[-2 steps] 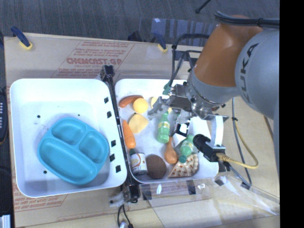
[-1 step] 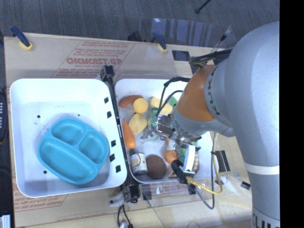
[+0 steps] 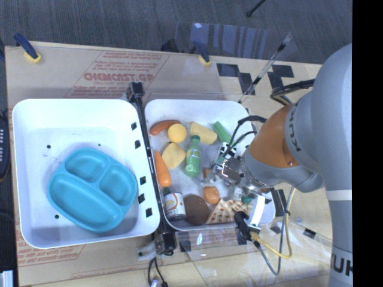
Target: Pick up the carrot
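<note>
Already low over right bin, grip unclear

Gripper [image 3: 222, 167] sat inside the right bin [image 3: 179, 107], near its middle-right, just beside the green bottle [image 3: 192, 156]. Whether it was open, or had hold of anything, could not be told. Carrot [image 3: 162, 168] lay against that bin's left wall, pointing up and down the view, apart from the gripper. Left bin [image 3: 24, 160] held 1 blue divided plate [image 3: 93, 188].

Bench [image 3: 90, 79], cardboard-covered: left white bin [image 3: 24, 160] and right white bin [image 3: 179, 105] side by side.
</note>
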Robot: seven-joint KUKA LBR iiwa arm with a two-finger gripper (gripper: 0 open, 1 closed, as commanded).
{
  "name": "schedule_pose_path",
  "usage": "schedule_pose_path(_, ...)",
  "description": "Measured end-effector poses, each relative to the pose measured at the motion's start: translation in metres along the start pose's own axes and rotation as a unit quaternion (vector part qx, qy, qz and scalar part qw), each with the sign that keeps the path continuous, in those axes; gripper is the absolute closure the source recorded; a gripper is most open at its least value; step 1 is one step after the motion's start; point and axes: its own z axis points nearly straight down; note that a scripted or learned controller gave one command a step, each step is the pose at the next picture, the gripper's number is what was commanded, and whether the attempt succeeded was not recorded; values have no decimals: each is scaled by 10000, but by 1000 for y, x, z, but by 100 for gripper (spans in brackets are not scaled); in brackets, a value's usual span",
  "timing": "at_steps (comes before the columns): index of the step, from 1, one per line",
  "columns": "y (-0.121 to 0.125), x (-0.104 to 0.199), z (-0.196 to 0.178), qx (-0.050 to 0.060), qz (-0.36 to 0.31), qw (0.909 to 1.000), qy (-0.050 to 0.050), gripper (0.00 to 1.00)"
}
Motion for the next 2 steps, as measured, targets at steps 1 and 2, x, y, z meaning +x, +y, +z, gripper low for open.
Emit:
schedule_pose_path(1, -1, 0, -9, 41, -37, 10000, -3, 100)
schedule_pose_path(2, -13, 97, -129, 3, -101, 9999, -34, 100)
